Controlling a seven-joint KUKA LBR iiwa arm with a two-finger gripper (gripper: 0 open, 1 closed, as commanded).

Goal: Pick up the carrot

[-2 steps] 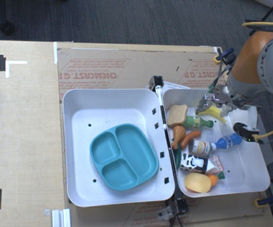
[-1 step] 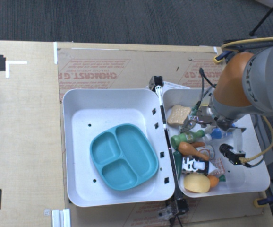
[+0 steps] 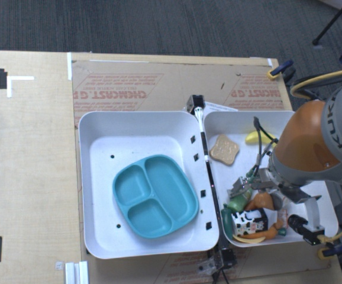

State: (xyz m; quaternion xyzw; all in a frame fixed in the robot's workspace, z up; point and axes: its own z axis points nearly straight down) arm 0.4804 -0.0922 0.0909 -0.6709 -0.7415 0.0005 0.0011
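The pincer (image 3: pixel 249 195) hangs over the carrot (image 3: pixel 260 201); its grip I cannot tell. Cardboard (image 3: pixel 135 87) reads mirrored "CHEMCAST GP".

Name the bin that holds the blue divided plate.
The left bin. It holds the blue divided plate alone; the right bin holds the bread slice, the other food items and the tool.

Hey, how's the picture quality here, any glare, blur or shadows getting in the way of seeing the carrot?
Camera view: even, soft lighting and mostly sharp; faint sheen on the blue plate and the white bin walls, no harsh glare. The arm shades the right bin's near corner, where an orange piece, likely the carrot, sits small and partly hidden in clutter.
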